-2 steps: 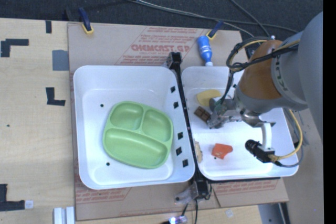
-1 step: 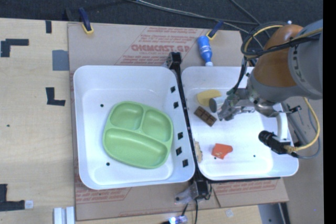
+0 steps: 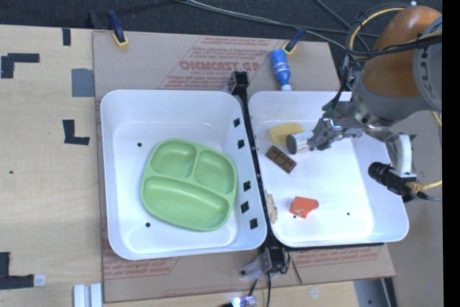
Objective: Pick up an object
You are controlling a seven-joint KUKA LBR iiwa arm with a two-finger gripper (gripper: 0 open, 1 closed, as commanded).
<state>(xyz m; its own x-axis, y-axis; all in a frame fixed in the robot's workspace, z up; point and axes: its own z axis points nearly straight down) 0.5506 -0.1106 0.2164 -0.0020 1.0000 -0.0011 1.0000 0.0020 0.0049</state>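
Yellow and curved, a banana-shaped piece [image 3: 285,131] lies near the middle of the right white bin [image 3: 374,226], with a small dark cylinder with a pale pink end [image 3: 297,144] touching its lower right edge and a brown chocolate-bar-like block [image 3: 281,159] just below it. The gripper [image 3: 321,136] of the grey arm [image 3: 392,65] sits low over the bin, right beside the cylinder; whether it is clenched or released cannot be told from this angle, and nothing can be seen held. An orange-red piece [image 3: 304,206] rests alone toward the bin's near edge, with bare white floor around it and along the bin's right side. A black divider strip [image 3: 249,154] marks where the two bins meet. The left white bin [image 3: 118,118] holds a green sectioned plate [image 3: 190,184], with open floor along its far and left walls. A blue bottle with a white end [image 3: 281,69] lies on the cardboard sheet [image 3: 208,61] just beyond the right bin's far rim, on the pale wooden desk [image 3: 43,176].
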